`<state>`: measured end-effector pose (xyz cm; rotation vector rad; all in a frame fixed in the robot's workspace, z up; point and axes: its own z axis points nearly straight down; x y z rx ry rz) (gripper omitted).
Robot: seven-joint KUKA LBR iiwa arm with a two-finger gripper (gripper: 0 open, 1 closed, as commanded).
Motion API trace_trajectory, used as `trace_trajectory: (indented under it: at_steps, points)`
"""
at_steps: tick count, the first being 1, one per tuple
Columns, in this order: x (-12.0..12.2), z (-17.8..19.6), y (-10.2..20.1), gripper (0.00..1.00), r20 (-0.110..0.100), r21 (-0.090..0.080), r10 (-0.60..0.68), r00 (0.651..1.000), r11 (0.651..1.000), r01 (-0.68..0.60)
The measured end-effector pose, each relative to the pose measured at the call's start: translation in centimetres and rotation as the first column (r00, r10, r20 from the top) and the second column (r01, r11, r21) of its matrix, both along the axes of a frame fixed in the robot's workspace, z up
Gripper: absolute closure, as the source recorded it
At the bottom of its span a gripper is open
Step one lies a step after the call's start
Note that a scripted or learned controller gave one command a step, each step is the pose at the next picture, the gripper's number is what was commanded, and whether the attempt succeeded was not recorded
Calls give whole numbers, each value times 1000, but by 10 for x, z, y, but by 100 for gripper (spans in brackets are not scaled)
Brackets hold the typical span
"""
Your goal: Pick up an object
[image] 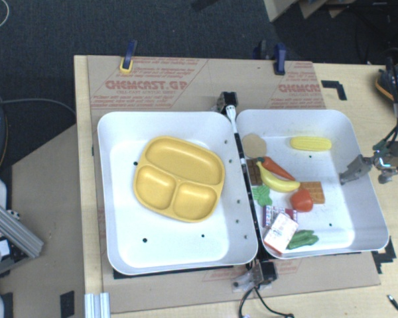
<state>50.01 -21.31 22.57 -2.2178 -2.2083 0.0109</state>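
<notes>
The right bin (pixel 358 224) holds several toy foods: a yellow corn cob (pixel 310 143), a banana (pixel 277 181) lying over a carrot (pixel 279 169), a red tomato (pixel 302 202), an orange cracker (pixel 314 191), a tan round disc (pixel 254 144), a green leaf (pixel 261 195), a white carton (pixel 280 232) and a green pod (pixel 303 240). My gripper (pixel 353 171) reaches in from the right edge and hangs over the bin's right side. It is well apart from the tomato and cracker, with bare bin floor under it.
The left bin (pixel 119 217) holds a yellow three-section plate (pixel 179 179). Black clamps (pixel 229 101) sit on the seam between the bins. Blue and yellow clips (pixel 127 57) hold the cardboard at the back. The right bin's right half is bare.
</notes>
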Motion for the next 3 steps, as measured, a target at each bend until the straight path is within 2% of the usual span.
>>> trace_trajectory:
  at_steps: [1,2,3]
  points:
    - [3,7,1,0,14,-4,4,1000,1000,-4]
    - [13,-47,1,0,9,-1,5,1000,1000,-5]
    - [7,-93,-3,0,8,-1,3,1000,1000,-3]
